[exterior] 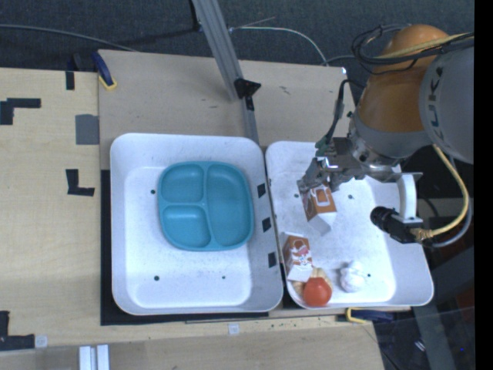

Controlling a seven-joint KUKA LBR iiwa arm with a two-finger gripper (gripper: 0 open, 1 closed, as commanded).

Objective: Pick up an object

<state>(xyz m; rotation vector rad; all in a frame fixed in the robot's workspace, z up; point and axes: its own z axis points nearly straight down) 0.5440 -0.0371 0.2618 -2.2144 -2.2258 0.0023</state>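
Observation:
My gripper point(323, 177) hangs over the upper middle of the right bin point(400, 284). Right under it, and touching or nearly touching it, is a small brown-and-white carton point(320, 206), tilted, with its top end hidden by the gripper. A brown-and-white packet point(297, 253) lies near the bin's left wall. A red tomato-like ball point(316, 291) sits at the front left corner, and a small white object point(353, 277) lies just right of it.
The left bin point(131, 230) holds a blue divided plate point(206, 205). A grey metal bar point(219, 41) slants in from the top toward the gap between the bins. A black fitting with a yellow cable point(397, 223) juts over the right bin's right side.

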